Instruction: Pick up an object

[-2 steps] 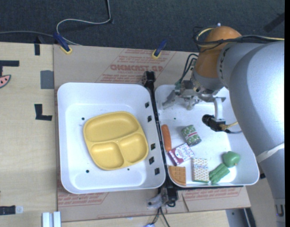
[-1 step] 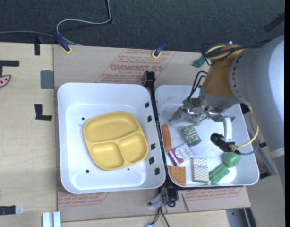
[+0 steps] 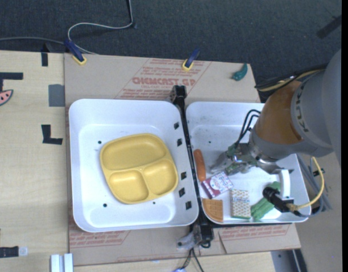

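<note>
The hand, fingers looking open, is hanging low in the right bin near the red-and-white packet, so it should be lining up before squeezing.

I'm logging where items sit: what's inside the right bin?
The right bin holds a hot dog, a red-and-white packet, a waffle, a cracker and a green item. The gripper and arm cover the rest.

Grey arm, orange band, black cables.
</note>
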You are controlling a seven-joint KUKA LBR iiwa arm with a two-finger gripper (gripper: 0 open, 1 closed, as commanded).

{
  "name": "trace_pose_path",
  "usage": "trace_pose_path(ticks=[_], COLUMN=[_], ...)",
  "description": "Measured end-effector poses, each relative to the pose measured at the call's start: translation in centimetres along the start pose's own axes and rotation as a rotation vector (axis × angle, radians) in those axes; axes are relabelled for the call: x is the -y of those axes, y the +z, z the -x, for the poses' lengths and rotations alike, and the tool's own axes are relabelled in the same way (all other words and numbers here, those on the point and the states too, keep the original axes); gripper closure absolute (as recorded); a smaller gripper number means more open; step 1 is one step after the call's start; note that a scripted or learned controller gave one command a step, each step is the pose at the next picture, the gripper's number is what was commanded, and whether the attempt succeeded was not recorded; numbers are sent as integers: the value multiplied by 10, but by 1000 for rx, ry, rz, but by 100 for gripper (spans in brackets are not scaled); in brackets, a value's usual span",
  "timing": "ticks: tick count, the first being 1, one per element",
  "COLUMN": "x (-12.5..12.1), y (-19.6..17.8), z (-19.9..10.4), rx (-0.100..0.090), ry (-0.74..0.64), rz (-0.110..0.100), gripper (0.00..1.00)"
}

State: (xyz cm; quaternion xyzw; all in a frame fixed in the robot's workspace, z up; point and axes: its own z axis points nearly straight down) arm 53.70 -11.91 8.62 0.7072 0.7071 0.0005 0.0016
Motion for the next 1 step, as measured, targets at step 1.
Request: trace_pose_path(ticks=[1], x=[-1], y=[-10], z=[1], rx=[1], ry=[1], rz=[2], gripper=[100])
